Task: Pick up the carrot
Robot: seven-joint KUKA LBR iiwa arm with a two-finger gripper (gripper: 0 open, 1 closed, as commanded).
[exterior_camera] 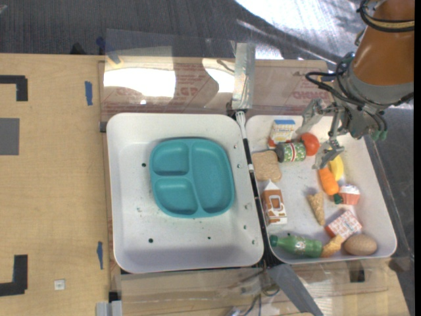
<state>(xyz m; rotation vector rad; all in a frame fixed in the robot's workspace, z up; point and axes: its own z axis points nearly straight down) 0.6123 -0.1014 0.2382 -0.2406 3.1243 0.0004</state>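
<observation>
Camera view puts the carrot (327,180) in the right bin (385,196), lying roughly lengthwise toward the near wall, its upper end just below my pincer (327,145). A yellow piece, perhaps a banana (337,168), lies touching its right side, so the two read almost as one cluster. I judge that crowding matters: anything closing on the carrot from the right would meet the yellow piece first.

My pincer hangs over the far half of that bin with its fingers spread apart and nothing between them. One finger (336,149) reaches down to just above the carrot's top end; the other stands further left, near a red tomato (309,143) and a small green-labelled can (292,152) lying on its side. So the carrot sits slightly toward the near side and right of the gap, not squarely under it.

Around this, the bin is a loose scatter, probably tipped in for picking practice: a slice of bread (266,166), a small carton (273,203), a green bottle (297,245), a potato (360,244) and a pale cone-like piece (318,207). The left bin (125,176) holds a teal divided plate (193,177). Both bins sit side by side on my counter (46,176).
</observation>
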